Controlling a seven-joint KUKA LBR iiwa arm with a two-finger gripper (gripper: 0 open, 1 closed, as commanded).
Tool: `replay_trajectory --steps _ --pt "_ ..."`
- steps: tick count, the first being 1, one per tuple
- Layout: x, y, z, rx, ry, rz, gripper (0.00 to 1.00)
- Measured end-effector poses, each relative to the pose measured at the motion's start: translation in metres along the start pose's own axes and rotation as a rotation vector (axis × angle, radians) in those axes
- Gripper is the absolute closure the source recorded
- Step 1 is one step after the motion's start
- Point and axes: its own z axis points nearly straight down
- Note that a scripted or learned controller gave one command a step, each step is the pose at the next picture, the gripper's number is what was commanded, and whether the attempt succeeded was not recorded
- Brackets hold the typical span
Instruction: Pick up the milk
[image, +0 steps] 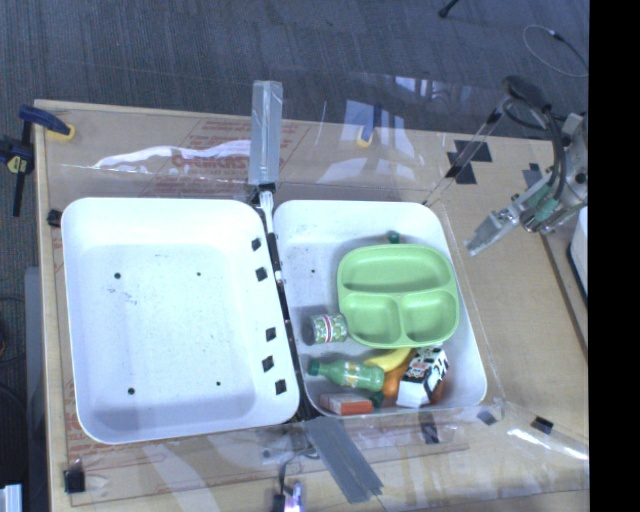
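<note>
Dark ribbed carpet runs along the top of the frame above a pale wooden bench (150, 140) patched with tape and clear plastic sheet; going from the left, the left bin (160, 330) is a shallow, smooth white tray with rounded corners and a few dark specks on its floor; the right bin (300, 245), its twin, touches it along the middle seam. Crowded into the right bin's lower half are a small round can (327, 327), a green glass-like bottle (348, 374) lying on its side, a flat orange-red packet (347, 405), a glossy green divided plate (398, 297), a curved yellow banana (388, 360), and the milk (425, 378), a small boxy carton printed black and white, tilted against the bin's lower right corner beside the banana. Further right, at the frame's upper right and outside the bins, hangs the gripper (488, 232); whether it is spread or closed I cannot tell. From it the milk lies down and to the left, well apart.
</note>
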Motion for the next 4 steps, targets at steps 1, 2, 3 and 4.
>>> replay_trajectory --steps 1,2,3,4 --pt "-0.023 -0.012 0.220 -0.004 0.000 -0.359 1.00" --pt "-0.023 -0.012 0.219 -0.005 -0.001 -0.359 0.00" --pt "-0.023 -0.012 0.219 -0.005 -0.001 -0.359 0.00" --pt "-0.037 -0.013 0.232 -0.004 0.002 -0.461 0.00"
